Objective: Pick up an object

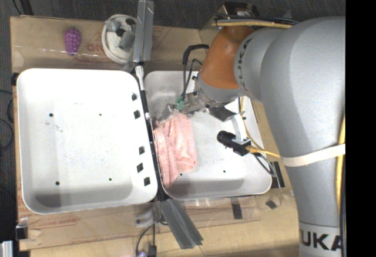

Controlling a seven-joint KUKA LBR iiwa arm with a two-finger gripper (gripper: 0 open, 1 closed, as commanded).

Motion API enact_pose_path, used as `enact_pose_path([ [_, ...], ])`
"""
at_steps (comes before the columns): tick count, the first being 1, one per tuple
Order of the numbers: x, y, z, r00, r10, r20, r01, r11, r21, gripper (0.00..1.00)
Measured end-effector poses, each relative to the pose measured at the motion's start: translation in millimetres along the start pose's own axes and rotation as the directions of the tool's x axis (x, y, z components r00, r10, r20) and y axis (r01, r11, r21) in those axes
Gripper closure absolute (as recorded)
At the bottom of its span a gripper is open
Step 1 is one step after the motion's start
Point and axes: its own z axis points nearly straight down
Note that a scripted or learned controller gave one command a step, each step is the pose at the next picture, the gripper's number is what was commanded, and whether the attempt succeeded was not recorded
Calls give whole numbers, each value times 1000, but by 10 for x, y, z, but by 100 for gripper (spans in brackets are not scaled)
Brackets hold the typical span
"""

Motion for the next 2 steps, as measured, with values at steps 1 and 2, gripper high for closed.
enact_pose_path([
  [1,-6,-2,-97,1000,-2,1,2,1000,2,100],
  [2,241,528,-1003,995,98,0,-98,995,1,100],
])
